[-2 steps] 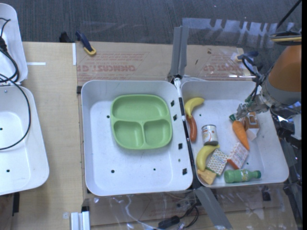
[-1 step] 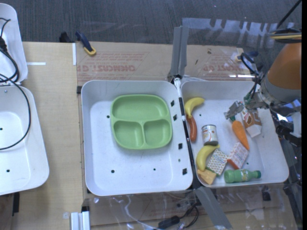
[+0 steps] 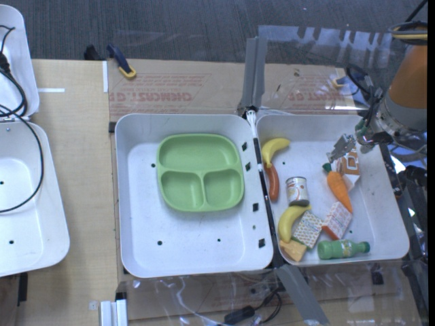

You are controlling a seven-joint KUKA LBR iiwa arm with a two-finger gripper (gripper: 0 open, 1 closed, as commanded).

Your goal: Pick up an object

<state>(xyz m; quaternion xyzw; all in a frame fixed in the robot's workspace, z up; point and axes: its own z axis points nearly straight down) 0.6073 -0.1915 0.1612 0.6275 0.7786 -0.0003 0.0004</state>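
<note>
My gripper (image 3: pixel 342 148) hangs over the right bin's (image 3: pixel 380 246) far side, jaws too blurred to judge, just above the carrot (image 3: pixel 339 190), probably light, stiff, smooth plastic, best pinched across its thick middle.

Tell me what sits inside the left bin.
The left bin holds one green divided plate, lying flat with three compartments that hold nothing. Small dark spots dot the bin floor around it. Whatever lies beneath the plate is covered.

Green divided plate (image 3: pixel 200 172) in left bin (image 3: pixel 132 202)
</note>
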